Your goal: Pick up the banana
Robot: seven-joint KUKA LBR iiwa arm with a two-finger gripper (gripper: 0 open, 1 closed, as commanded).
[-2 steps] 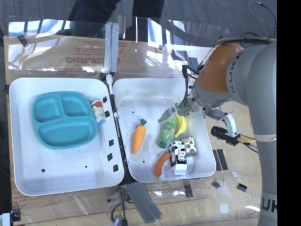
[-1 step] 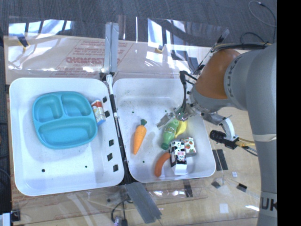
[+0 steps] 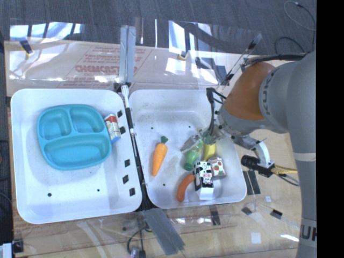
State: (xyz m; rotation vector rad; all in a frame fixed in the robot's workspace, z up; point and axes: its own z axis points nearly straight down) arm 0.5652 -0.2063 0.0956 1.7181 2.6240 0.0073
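The right bin (image 3: 161,104) holds a carrot (image 3: 158,156), sausage (image 3: 184,187), cartons and banana (image 3: 209,151); whether the hand (image 3: 206,137) grips is unclear.

Just beside the gripper (image 3: 206,138) lies a yellow banana (image 3: 209,151) and a green fruit (image 3: 192,157). Below the gripper stands a carton (image 3: 205,174) with black and white patches. To the gripper's left is an orange carrot (image 3: 158,157) with a green top. Far to its left sits a turquoise plate (image 3: 72,136) in a white bin (image 3: 32,198).
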